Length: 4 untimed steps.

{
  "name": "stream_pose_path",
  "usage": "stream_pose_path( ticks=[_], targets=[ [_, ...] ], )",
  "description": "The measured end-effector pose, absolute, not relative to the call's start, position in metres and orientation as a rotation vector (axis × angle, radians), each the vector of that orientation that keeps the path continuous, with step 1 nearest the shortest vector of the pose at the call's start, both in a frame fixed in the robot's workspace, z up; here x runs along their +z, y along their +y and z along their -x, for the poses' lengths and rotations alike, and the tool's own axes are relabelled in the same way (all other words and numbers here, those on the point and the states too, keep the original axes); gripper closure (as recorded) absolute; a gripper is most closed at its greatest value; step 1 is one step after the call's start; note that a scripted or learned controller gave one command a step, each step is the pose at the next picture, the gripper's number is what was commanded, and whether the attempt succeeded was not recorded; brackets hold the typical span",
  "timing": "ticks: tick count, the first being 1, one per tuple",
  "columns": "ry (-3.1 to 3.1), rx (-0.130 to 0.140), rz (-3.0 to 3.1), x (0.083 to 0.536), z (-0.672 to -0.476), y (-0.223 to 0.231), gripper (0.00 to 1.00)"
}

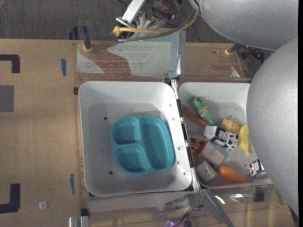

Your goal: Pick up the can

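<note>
Camera view: looking down at a slant on two white bins side by side on a brown bench (pixel 38 126).
Arm: the grey arm (pixel 277 126) comes in from the right and covers the right bin's outer side.
Gripper: the gripper (pixel 147 14) is up at the top edge, beyond the far rim of the left bin and over neither bin. From here I cannot tell whether it is open or closed, and I see nothing held in it.
Can: the can (pixel 206 170) looks to be the small pale grey piece in the right bin's near-left corner, close to the wall between the bins. It is just beside the carrot (pixel 232 174), and I am not fully sure of it at this size.
Left bin: the left bin (pixel 90 126) holds a teal divided plate (pixel 142 143), lying flat near the middle.
Right bin: the right bin (pixel 222 90) is crowded. A green bottle (pixel 202 109) lies at the far side with a reddish stick-shaped toy (pixel 194 117) beside it. Mid-bin sit a corn cob (pixel 230 125), a black-and-white patterned piece (pixel 225 137) and a yellow banana (pixel 244 138).
Nearest neighbour: a brownish box (pixel 212 152) lies just beyond the can, touching or nearly so.
</note>
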State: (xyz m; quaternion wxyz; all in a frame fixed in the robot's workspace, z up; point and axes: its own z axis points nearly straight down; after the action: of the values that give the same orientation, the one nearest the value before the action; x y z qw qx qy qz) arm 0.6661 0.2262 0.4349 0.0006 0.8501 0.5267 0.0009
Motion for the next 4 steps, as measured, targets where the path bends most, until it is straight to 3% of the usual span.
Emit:
stream_pose_path(
  ticks=[1,4],
  targets=[
    [2.068,-0.002,-2.365,0.4352,-0.6659,0.2258,1.0],
    [2.4,-0.002,-2.026,0.4355,-0.6657,0.2238,1.0]
  ],
)
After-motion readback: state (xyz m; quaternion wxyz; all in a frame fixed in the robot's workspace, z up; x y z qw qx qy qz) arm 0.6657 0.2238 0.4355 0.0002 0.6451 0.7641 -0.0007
